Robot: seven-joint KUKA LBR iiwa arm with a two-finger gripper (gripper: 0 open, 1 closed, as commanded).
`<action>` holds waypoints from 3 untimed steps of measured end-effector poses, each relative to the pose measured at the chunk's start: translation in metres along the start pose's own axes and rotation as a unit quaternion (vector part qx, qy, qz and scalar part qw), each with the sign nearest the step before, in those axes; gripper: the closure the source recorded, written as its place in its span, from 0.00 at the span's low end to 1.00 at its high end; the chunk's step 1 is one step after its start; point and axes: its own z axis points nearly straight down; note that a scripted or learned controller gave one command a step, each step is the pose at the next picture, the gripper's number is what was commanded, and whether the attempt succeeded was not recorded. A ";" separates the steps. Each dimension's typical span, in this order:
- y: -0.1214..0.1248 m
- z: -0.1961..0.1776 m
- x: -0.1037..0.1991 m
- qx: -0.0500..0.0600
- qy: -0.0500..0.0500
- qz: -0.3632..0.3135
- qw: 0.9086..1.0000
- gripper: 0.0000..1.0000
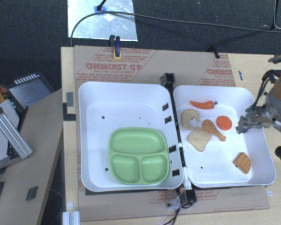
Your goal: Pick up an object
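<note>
Hovering gripper [242, 125], orange tomato [224, 122] just beside

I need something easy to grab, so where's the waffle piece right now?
The waffle piece lies in the right bin's near right corner, apart from the other food.

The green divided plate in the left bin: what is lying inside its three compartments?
All three compartments of the green divided plate look bare. The toy foods lie in the right bin. What is under the plate is covered.
</note>
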 end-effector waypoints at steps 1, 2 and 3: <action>0.001 -0.063 -0.007 0.000 0.000 0.000 1.000 1.00; 0.003 -0.096 -0.007 0.000 0.000 -0.001 1.000 1.00; 0.016 -0.084 0.052 0.002 0.002 -0.003 1.000 1.00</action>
